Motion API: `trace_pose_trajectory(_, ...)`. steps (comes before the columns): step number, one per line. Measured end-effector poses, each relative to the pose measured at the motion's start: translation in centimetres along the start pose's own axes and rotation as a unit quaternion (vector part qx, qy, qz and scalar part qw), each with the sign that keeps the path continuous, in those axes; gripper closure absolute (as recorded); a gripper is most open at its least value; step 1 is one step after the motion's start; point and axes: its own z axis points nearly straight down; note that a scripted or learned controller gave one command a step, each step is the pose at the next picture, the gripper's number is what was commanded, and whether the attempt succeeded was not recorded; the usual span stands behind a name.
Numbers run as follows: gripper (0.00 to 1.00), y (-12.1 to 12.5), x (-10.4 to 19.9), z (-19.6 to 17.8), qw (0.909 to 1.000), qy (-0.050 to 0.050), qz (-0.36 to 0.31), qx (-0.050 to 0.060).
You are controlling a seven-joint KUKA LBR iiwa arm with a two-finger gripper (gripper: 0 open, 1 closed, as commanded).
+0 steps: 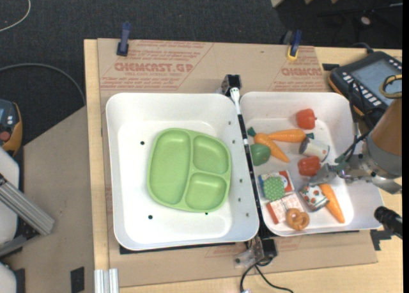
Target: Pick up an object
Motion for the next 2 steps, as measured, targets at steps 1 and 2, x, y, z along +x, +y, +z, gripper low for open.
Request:
trace_pose_trajectory(1,1.00,0.0,-0.1,-0.9,1.0000,-0.001,0.001,-0.001)
trace_pose_trajectory(2,1.00,10.3,0.0,4.0,1.0000,0.001,-0.003,0.002)
